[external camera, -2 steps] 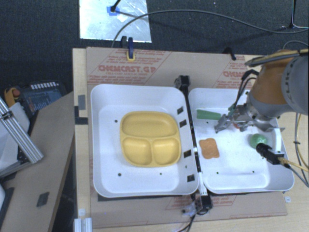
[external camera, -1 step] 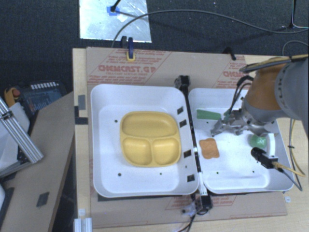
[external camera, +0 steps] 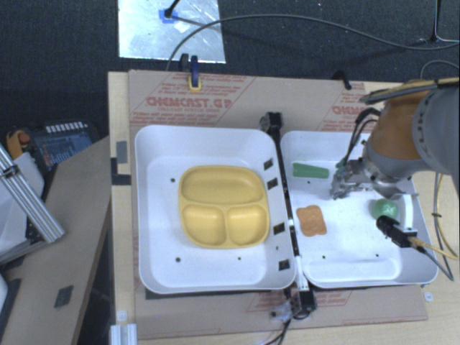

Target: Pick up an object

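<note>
Camera view: the tool (external camera: pixel 342 186) hangs low in the right bin (external camera: pixel 359 268), and whether it is open or closed cannot be told. A green block (external camera: pixel 310 170) lies just left of it, an orange-brown piece (external camera: pixel 311 220) below-left, and a green rounded object (external camera: pixel 385 208) to its right; all are apart from it.

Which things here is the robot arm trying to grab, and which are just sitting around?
For the job:
gripper, down in the right bin
green block
orange piece
green round thing

Just lying about:
yellow divided tray in the left bin
shiny metal sheet
blue clamp
</note>
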Motion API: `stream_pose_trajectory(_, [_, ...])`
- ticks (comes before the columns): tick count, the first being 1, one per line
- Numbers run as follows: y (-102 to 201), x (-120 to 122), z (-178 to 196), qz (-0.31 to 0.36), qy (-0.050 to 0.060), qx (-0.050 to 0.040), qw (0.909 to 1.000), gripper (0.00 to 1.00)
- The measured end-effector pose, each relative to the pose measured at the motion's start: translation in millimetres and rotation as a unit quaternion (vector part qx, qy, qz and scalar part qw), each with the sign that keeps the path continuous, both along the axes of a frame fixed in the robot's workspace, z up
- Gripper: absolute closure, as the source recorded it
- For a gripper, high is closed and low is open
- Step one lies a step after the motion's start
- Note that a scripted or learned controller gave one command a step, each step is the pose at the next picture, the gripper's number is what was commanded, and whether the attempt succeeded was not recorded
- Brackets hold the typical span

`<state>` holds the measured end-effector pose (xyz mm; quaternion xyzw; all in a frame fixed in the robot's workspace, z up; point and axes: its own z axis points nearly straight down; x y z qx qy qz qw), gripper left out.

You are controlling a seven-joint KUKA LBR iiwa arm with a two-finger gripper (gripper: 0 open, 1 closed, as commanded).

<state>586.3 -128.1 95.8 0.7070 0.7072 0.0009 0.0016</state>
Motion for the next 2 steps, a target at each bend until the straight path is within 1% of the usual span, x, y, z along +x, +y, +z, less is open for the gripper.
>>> stream_pose_trajectory(2, [-5.0, 12.1, 89.9, 0.002, -0.002, -0.0003, 1.0000, 1.00])
